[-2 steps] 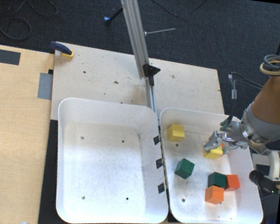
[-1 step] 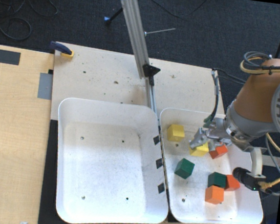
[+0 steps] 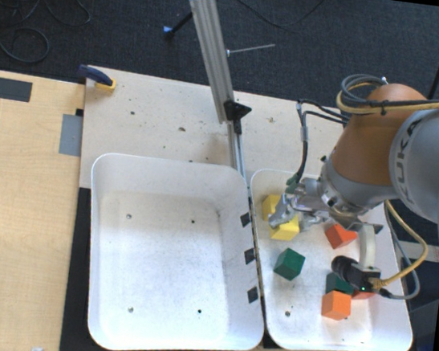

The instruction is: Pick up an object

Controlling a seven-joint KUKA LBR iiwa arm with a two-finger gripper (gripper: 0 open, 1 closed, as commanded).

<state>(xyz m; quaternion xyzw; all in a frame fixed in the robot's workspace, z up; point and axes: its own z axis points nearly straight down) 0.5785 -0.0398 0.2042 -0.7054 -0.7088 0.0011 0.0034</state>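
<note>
The right bin (image 3: 375,338) holds several small blocks. Two yellow blocks lie at its upper left, one (image 3: 270,204) by the divider and one (image 3: 286,229) just below it. My gripper (image 3: 284,215) hangs low right over these two, its metal fingers touching or nearly touching them. A dark green cube (image 3: 290,264) sits lower down. An orange-red block (image 3: 340,235) lies to the right under the wrist. An orange cube (image 3: 336,305) and a teal block (image 3: 339,284) sit near the bin's right side.
The left bin (image 3: 111,196) borders the right one along a divider with black clips (image 3: 248,254). A slanted aluminium bar (image 3: 218,61) rises behind the bins. A black cable with a connector (image 3: 356,272) trails over the right bin. Wooden bench lies to the left.
</note>
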